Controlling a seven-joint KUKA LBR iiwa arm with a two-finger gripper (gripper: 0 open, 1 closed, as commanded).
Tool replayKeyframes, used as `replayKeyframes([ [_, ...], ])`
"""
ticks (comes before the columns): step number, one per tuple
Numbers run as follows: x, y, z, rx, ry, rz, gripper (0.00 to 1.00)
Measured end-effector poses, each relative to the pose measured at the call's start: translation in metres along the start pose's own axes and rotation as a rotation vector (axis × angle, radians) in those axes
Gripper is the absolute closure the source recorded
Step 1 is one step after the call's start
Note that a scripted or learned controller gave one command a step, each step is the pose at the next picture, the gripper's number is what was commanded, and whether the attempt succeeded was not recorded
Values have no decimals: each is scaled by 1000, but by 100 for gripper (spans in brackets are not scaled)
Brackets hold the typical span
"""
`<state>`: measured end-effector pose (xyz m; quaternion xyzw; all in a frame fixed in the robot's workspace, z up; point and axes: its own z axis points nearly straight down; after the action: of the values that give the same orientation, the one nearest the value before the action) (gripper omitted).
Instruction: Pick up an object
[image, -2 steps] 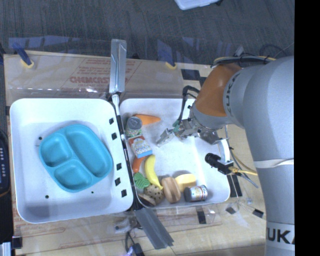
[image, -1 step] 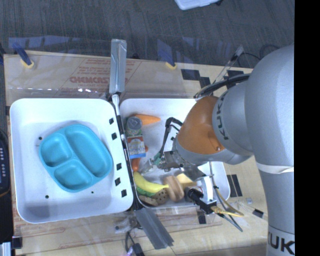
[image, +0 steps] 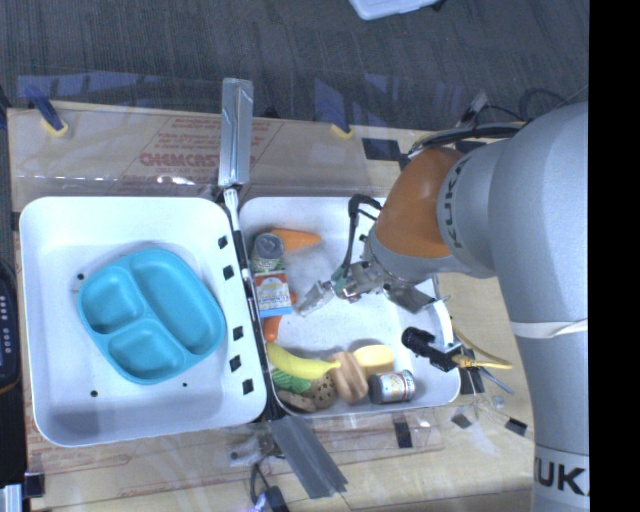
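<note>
My gripper (image: 318, 296) hangs low over the middle of the right bin (image: 330, 215), its metal fingers pointing left, with nothing seen between them. Just left of it, a small can with an orange label (image: 270, 275) lies against the bin's left wall, and an orange carrot (image: 298, 239) lies behind it. Along the front wall lie a yellow banana (image: 300, 362), a tan wooden piece (image: 350, 378), a yellow block (image: 373, 356) and a small dark can (image: 393, 386).
The left bin (image: 60, 400) holds a blue divided plate (image: 150, 315). A metal divider (image: 236, 130) stands between the bins at the back. The arm's grey body and orange band cover the right bin's right side.
</note>
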<state>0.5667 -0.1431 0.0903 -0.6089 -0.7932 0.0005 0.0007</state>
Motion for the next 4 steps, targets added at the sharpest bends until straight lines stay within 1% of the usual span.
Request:
replayKeyframes([
  [1,-53,75,-1,-3,-2,-173,0],
  [2,-24,87,0,0,2,-220,0],
  [3,-24,89,-10,-1,1,-224,100],
  [4,-24,88,-10,-1,1,-224,0],
])
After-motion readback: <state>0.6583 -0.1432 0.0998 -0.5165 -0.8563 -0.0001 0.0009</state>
